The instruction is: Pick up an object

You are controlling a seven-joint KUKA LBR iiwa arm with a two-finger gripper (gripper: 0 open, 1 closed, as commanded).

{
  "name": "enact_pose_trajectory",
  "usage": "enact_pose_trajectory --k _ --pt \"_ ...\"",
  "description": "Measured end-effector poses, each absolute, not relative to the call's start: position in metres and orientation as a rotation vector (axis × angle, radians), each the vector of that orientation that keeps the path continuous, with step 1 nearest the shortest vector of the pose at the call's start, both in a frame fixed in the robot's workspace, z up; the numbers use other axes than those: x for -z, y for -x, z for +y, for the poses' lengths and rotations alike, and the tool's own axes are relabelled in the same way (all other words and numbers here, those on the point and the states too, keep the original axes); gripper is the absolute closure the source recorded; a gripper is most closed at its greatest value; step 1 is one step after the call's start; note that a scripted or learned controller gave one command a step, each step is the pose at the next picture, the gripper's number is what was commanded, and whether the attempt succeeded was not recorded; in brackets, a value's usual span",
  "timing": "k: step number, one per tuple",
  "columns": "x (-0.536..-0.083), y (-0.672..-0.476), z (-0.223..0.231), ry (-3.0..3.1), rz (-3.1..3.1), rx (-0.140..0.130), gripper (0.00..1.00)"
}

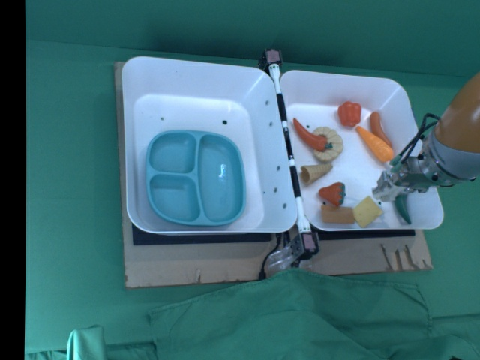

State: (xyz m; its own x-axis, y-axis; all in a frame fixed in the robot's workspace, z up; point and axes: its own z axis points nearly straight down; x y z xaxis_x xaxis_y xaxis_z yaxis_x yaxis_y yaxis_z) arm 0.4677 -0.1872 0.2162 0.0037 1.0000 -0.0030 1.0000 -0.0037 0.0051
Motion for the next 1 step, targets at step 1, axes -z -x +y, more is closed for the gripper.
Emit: enact_pose_trajectory --k 1 --pt "-0.2235 -0.4678 -0.1872 -2.221 2.213 -0.003 1.00"
